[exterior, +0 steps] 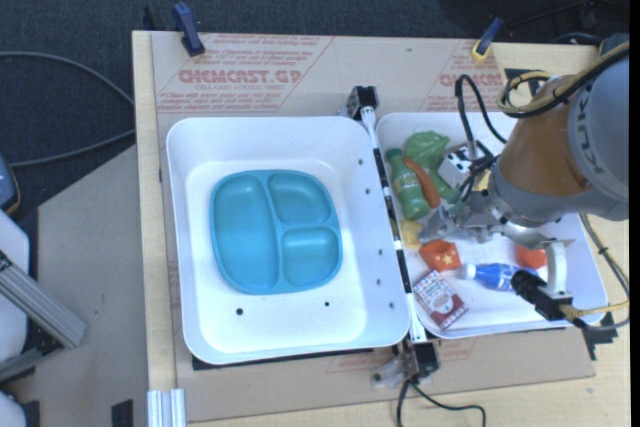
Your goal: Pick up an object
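The grey two-finger gripper [462, 215] sits low in the right shallow white bin [590, 290] among small cluttered objects; whether it is open or closed cannot be told.

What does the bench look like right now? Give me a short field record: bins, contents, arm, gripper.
left bin: holds a blue divided plate, lying flat near the middle
right bin: holds a clutter of small items
right bin items: green bottle, green crumpled item, orange-red block, blue-and-white tube, red-and-white packet
arm: reaching in over the right bin
gripper: low among the items; finger state cannot be judged
held object: none seen
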Controlling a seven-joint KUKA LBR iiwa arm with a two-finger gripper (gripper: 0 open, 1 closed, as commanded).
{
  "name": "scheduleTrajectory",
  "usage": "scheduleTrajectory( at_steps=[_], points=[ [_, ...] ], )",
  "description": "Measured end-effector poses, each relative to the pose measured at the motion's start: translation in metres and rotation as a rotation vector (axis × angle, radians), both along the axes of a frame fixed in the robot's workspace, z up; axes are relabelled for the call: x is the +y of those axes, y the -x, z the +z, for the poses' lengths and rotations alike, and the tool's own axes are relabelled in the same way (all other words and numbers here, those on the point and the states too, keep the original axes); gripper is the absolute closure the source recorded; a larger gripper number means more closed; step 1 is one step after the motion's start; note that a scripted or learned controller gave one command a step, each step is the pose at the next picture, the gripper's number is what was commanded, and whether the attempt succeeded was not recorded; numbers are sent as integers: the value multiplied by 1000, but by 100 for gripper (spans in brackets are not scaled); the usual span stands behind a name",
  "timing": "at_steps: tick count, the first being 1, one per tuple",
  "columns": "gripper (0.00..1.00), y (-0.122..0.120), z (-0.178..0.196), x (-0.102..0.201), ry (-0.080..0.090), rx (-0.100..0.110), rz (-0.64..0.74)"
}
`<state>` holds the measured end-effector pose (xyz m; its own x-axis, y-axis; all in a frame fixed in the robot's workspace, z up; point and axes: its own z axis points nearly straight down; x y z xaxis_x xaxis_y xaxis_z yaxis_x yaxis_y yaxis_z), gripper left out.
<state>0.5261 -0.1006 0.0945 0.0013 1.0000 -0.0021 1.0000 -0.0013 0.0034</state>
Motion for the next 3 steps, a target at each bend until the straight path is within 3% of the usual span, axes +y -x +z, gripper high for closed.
scheduleTrajectory(
  at_steps=[1, 2, 3],
  points=[
    [0, 27, -10, 5, -3, 6, 1],
    [100, 26, 0, 5, -3, 3, 0],
    [100, -26, 90, 61, -3, 2, 3]
  ],
)
